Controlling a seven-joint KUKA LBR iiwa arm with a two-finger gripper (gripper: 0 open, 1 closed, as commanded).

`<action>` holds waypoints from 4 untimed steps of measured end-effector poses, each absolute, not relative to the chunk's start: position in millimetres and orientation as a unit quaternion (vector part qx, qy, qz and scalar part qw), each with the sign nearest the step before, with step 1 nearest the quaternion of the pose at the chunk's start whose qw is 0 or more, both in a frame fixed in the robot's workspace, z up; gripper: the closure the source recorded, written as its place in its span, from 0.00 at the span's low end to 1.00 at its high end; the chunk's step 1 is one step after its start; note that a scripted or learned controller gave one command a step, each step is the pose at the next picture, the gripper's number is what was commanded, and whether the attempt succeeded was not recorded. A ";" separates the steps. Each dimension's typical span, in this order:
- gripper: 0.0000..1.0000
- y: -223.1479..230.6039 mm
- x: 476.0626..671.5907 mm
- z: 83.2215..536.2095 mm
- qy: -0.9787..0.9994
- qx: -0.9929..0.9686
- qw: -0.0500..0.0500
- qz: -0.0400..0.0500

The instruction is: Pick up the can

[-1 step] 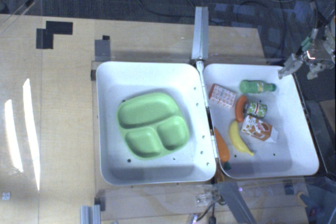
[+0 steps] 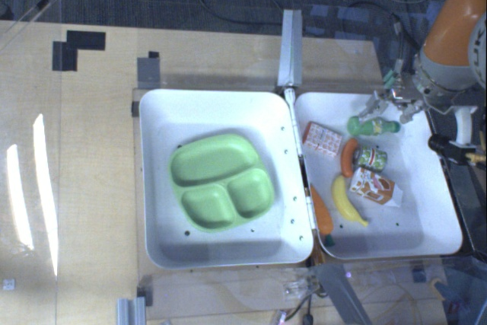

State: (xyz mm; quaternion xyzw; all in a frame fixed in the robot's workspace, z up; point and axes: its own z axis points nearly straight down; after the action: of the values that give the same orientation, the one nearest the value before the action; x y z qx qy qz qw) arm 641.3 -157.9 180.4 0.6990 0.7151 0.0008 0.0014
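While the tool (image 2: 390,104) hangs over the right bin's (image 2: 434,228) far edge with fingers spread around nothing, the can (image 2: 371,157) lies on its side mid-bin, just beside a bottle (image 2: 373,125), a carton (image 2: 373,186) and a banana (image 2: 347,202).

No label or print here is legible.

Counter (image 2: 91,164): pale wood-look top, smooth, glare streaks on a clear sheet. Bins (image 2: 228,251): white plastic, soft sheen. Tray (image 2: 221,183): green plastic, matt. Can (image 2: 371,157): shiny metal rim, printed green label. Beside can, banana (image 2: 347,202): glossy yellow plastic. Tool (image 2: 392,99): bare metal.
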 end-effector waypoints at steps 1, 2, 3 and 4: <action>0.00 -180.5 609.0 86.7 0.731 0.682 0.003 0.001; 0.00 -181.2 557.2 87.0 0.747 0.665 0.003 0.002; 1.00 -180.9 559.9 99.1 0.748 0.664 0.006 0.004; 0.00 -180.9 559.9 99.1 0.748 0.664 0.006 0.004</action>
State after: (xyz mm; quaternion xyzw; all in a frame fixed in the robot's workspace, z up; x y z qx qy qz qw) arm 559.9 -180.9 99.1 0.6638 0.7479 0.0037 0.0059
